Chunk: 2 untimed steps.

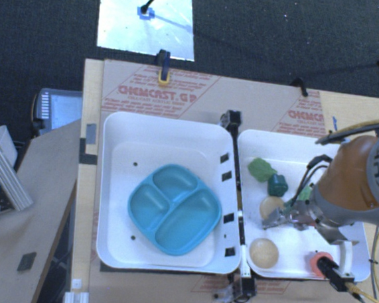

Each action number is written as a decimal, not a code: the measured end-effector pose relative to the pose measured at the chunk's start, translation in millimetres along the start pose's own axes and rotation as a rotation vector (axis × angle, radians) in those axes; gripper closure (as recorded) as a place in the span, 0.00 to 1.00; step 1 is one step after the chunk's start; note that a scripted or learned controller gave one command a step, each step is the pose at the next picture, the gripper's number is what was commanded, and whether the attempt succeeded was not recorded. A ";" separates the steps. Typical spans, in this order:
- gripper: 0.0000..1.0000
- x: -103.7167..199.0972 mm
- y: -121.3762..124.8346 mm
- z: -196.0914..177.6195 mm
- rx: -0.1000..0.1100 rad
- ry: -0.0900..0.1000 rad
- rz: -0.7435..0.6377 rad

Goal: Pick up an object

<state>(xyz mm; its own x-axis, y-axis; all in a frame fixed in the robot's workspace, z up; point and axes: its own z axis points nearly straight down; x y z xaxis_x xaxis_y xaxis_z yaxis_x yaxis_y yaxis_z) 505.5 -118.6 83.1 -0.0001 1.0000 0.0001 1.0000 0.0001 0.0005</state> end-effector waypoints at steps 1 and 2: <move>1.00 0.3 1.2 -11.9 -0.002 0.001 -0.002; 1.00 -5.8 0.3 -56.6 -0.005 -0.002 0.000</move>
<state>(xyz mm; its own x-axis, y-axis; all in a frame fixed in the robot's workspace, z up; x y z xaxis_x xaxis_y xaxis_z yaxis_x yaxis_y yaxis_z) 505.7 -124.4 139.7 -0.0004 1.0000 -0.0016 1.0000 0.0004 0.0054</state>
